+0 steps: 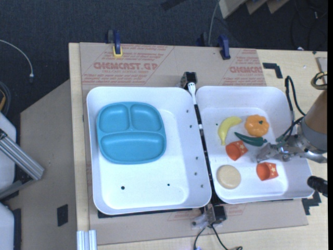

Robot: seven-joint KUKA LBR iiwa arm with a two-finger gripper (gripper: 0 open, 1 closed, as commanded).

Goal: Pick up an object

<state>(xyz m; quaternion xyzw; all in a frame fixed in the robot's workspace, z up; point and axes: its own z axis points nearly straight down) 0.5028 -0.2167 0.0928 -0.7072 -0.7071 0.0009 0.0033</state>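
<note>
The jaws I cannot judge from here: the gripper point(266, 152) is small and grey against the white bin, and whether it is released or clenched is not clear to me. Nothing shows between its tips. It sits low in the right bin point(208, 139), reached in from the right side by the arm point(315, 126).

In that bin there are six things. A yellow banana point(227, 128) lies near the middle, tilted. Just to the right of it is an orange pumpkin point(256, 125). A green pepper point(250, 138), long and dark, lies below these two, and its right end is very near the gripper. A red piece point(236, 150) is just left of the gripper, and a second red piece point(267, 171) is just below it. A pale round disc point(228, 176) lies near the front wall of the bin.

The left bin point(177, 181) carries a blue tray point(131, 133) with three compartments, placed toward its back left part.

Both bins stand on a brown board point(83, 113).
</note>
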